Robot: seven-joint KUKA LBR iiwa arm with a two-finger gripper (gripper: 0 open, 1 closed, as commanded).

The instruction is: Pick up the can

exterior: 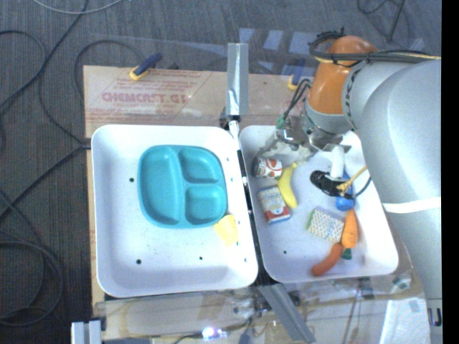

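Where jaws hover just above the can [270, 166], right bin [295, 255], their state unclear

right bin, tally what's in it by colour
red and white: 2, small round can, small carton
yellow: 1, curved yellow banana
orange: 2, toy carrot, curved orange-red piece
blue: 1, small blue piece
pale speckled: 1, flat square pad
total: 7
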